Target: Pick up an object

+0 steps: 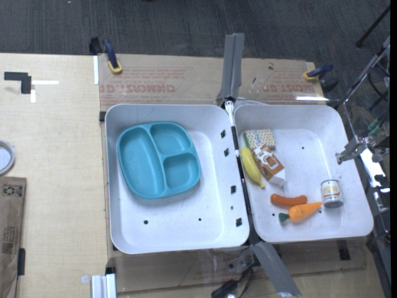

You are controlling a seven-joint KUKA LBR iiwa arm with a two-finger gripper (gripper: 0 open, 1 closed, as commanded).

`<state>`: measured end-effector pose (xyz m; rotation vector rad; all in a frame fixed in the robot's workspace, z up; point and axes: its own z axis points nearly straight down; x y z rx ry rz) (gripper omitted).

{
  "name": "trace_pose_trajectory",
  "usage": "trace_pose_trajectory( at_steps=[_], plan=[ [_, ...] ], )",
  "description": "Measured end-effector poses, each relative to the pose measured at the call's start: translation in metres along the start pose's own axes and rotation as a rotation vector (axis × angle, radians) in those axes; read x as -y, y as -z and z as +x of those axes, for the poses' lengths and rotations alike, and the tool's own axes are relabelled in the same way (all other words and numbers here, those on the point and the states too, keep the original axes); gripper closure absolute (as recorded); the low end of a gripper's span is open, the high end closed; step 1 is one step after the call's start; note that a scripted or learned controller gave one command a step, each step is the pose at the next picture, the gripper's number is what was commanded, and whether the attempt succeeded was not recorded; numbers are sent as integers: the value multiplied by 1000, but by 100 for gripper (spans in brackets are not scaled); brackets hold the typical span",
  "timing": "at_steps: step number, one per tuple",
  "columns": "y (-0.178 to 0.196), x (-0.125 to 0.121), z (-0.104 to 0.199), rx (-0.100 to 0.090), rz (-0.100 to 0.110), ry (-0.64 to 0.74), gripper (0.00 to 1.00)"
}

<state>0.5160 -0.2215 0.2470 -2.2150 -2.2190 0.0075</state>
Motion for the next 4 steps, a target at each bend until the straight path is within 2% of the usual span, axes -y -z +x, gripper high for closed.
trace_pose_trajectory(
  at_steps=[1, 2, 3, 4],
  plan=[
    [-56, -24, -1, 0, 0, 75, 0],
    [-145, -16, 100, 2, -7, -30, 0],
    [-155, -111, 110, 5, -5, -248, 0],
    [-154, -142, 107, 1, 1, -252, 0]
  ],
)
